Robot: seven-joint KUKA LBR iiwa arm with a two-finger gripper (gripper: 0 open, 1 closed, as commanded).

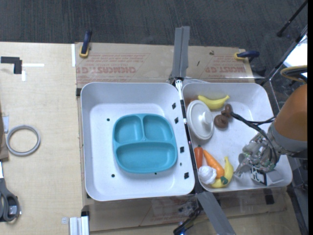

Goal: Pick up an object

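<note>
The right bin (243,98) holds a yellow banana (213,101) at the back, a white bowl (201,120) turned over beside a brown lump (222,119), and near the front an orange carrot (213,162), a small yellow banana (228,170) and a white bulb (206,174). My gripper (248,160) hangs low over the front right part of this bin, just right of the small banana. I see nothing held in it. A black cable (249,122) runs from the brown lump towards the wrist.
The left bin (93,131) holds a blue divided plate (145,143). A grey tape roll (21,140) and scissors (9,205) lie on the bench at the far left. A grey bar (181,53) stands behind the seam between the bins.
</note>
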